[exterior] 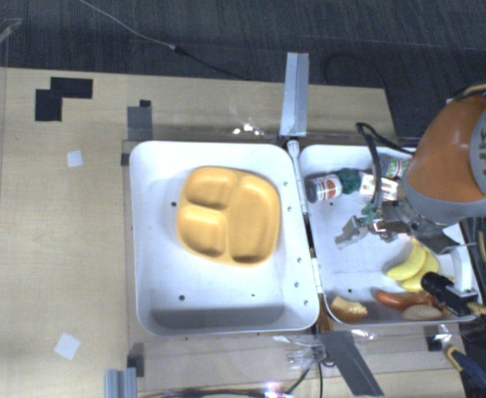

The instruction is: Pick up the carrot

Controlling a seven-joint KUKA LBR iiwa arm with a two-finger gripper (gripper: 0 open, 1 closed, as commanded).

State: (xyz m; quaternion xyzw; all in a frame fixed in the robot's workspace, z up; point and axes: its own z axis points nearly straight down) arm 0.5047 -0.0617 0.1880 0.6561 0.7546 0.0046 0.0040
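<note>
The carrot point(395, 298) is a slim orange-red piece lying flat near the front wall of the right bin point(342, 268). My gripper point(351, 232) hangs over the middle of that bin, up and to the left of the carrot and well apart from it. Nothing shows in the gripper. The grey arm with its orange band point(442, 160) comes in from the right and covers the bin's far right part.
A small bottle point(332, 186) lies at the back of the right bin. A banana point(413, 265), a dark object point(438, 287) and a tan lump point(348, 308) crowd around the carrot. A yellow divided plate point(229, 214) sits in the left bin point(156, 297).
</note>
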